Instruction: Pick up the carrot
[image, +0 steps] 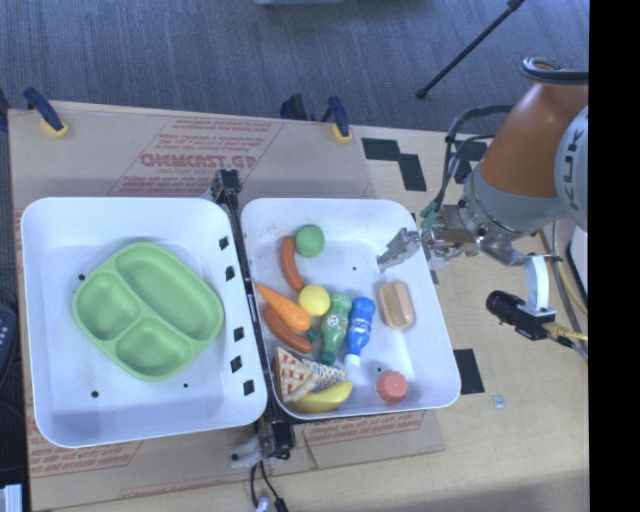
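Observation:
The carrot, orange and tapered, lies slantwise at the left side of the right bin, its tip pointing to the upper left. A second orange piece lies just below it. My gripper hangs over the bin's upper right part, well to the right of the carrot and above the tan bun. Nothing shows in the gripper.
Around the carrot lie a sausage, a green ball, a lemon, a green bottle, a blue bottle, a pizza slice, a banana and a red piece. The left bin holds a green divided plate.

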